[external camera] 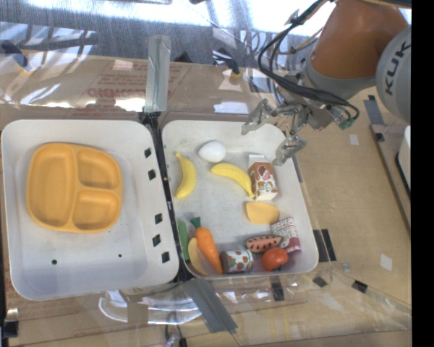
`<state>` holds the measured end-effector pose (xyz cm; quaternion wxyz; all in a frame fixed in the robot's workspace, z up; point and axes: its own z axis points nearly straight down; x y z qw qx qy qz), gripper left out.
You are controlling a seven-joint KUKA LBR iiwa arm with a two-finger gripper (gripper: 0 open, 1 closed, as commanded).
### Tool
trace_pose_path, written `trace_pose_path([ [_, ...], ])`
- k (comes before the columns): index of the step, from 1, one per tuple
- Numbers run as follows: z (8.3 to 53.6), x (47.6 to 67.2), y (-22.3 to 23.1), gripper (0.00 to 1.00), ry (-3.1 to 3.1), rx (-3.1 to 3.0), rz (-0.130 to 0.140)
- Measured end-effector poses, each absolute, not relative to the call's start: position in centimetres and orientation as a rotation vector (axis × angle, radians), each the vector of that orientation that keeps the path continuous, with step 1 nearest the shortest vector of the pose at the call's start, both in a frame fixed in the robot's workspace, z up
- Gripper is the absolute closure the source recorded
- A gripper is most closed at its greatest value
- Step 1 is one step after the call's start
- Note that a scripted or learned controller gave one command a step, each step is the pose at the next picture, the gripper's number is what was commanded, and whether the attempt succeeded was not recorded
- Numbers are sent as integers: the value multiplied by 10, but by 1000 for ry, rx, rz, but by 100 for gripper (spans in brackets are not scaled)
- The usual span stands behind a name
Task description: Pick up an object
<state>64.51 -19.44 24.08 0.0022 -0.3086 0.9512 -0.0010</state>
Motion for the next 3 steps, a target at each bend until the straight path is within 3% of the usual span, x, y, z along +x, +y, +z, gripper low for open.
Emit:
trace_pose_path([
  [1,95,652,-191,0,3053,-722,-3],
  [2,96,615,-210,0,3016,-852,-6],
  [3,108,619,-202,100,3005,-863,6],
])
